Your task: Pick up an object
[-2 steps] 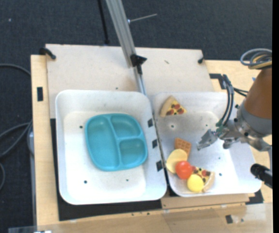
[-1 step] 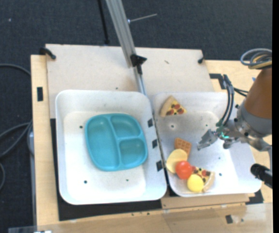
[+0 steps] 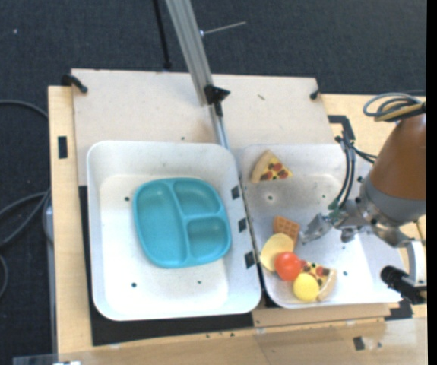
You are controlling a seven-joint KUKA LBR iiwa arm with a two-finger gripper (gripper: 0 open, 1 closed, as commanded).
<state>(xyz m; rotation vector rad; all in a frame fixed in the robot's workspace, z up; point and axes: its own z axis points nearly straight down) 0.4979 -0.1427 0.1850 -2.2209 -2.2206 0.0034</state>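
The gripper (image 3: 315, 227) hangs low in the right bin (image 3: 355, 291), just beside the waffle (image 3: 286, 227); I cannot tell its state. The waffle looks light, stiff and flat, best taken by its edges. Tomato (image 3: 287, 265), lemon (image 3: 305, 287) and pizza slice (image 3: 270, 167) lie around

- table (image 3: 66, 226) of pale wood, stretching well left of the pincer (image 3: 315, 226)
- left bin (image 3: 112, 204) lying on it, far from the pincer
- right bin (image 3: 355, 276) beneath the pincer
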